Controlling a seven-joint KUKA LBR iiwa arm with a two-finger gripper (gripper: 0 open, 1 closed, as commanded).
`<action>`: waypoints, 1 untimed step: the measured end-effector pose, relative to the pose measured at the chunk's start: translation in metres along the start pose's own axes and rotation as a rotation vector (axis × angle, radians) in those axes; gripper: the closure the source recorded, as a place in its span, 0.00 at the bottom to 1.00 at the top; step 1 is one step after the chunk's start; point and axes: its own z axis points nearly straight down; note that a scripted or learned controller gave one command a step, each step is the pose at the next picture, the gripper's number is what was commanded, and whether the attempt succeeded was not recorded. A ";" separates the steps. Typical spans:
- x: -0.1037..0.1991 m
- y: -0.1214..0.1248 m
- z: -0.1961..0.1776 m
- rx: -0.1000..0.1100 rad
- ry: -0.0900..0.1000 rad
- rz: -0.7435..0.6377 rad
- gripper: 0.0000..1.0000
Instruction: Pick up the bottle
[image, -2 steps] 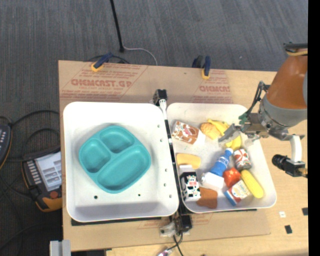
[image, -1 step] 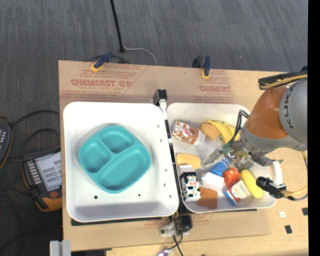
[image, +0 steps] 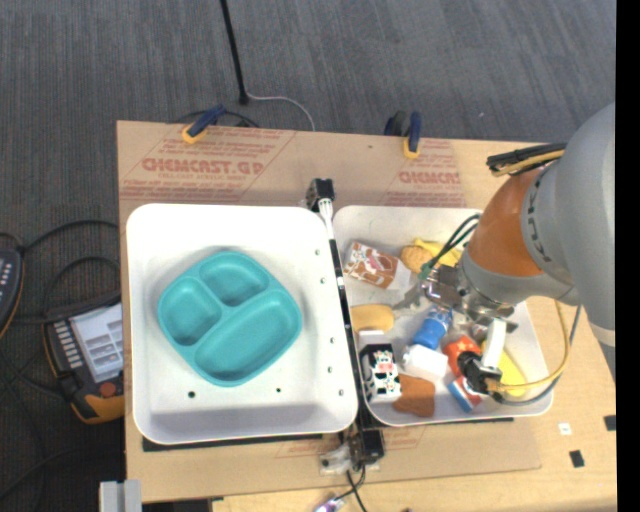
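A grey KUKA arm (image: 575, 215) with a glossy orange band reaches in from the right of the frame, its two-finger metal gripper (image: 452, 300) lowered over the right-hand shallow white plastic bin (image: 540, 345). Whether its fingers are open or closed cannot be told from here, and nothing is seen held between them. Just beneath the gripper, at the bin's centre, lies the small blue plastic bottle with a white cap (image: 431, 336), tilted among clutter: a brown printed snack packet (image: 369, 265) toward the upper left, a smooth tan bun-shaped toy (image: 372, 318), a black-and-white cow-patterned block (image: 379, 373), a yellow banana-shaped piece (image: 513, 378) at the lower right. The left-hand white bin (image: 150, 400), at centre-left of the frame, carries a smooth teal three-compartment plate (image: 230, 316). Both bins rest on a cardboard-covered bench (image: 200, 165) fixed by yellow-handled clamps (image: 409, 133).
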 end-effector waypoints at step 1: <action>0.008 -0.017 -0.001 -0.004 0.000 -0.059 0.00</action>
